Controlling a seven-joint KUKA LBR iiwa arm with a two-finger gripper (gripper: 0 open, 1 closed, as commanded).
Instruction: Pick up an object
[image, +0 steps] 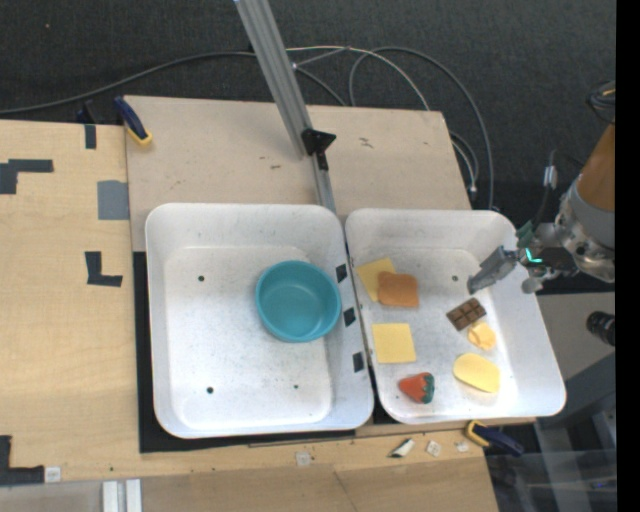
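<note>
Camera view puts my gripper (508, 266) over the right bin (520, 330) near its far right wall, and I cannot tell from here how the fingers stand (nothing visibly sits between them). Below it in that bin I see a brown chocolate piece (465, 315), a toast slice (398, 290), a yellow cheese square (393, 342) and a strawberry (418, 387); the left bin (200, 330) holds a teal bowl (297, 300).

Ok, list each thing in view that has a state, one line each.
Gripper: over the right bin's upper right, nothing seen between its fingers.
Bowl: upright, in the left bin.
Left bin: holds the bowl.
Right bin: holds the food pieces.
Strawberry: lying on its side, near the front wall.
Chocolate: flat, apart from the gripper.
Toast: lying partly on a yellow slice.
</note>
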